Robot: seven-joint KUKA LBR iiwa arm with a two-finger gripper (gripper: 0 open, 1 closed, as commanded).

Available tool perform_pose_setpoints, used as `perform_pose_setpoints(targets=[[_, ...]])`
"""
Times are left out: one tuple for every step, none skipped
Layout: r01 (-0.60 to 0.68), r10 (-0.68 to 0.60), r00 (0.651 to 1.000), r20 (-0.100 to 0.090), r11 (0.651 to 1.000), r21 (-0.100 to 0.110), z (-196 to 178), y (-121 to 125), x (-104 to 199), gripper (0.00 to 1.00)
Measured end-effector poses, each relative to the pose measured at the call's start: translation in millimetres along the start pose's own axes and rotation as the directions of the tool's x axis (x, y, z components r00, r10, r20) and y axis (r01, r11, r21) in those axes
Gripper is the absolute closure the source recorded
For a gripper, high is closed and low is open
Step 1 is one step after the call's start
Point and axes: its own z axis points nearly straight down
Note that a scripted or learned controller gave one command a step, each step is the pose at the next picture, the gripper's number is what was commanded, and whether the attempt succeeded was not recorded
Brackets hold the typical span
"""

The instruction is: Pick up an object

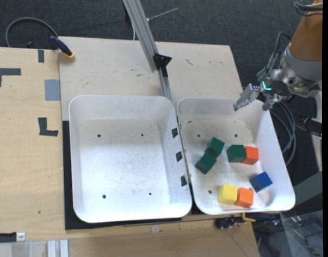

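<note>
Several small blocks lie in the right bin. Two dark green blocks touch each other near its middle. A third green block sits against an orange block. A blue block lies nearer the front right, and a yellow block touches another orange block at the front. My gripper hangs over the bin's far right corner, well above and behind the blocks. It is open, with nothing between its fingers.
The left bin stands beside the right one, their rims meeting in the middle. A slanted metal rail runs from the top down to the bins' junction. Cables hang at the right, beside the arm.
</note>
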Motion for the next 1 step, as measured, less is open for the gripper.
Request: perform_pose_setpoints(targets=[[0.001, -0.001, 1.0, 0.001, 1.0, -0.005, -2.6, 0.8, 0.1, 0.0]])
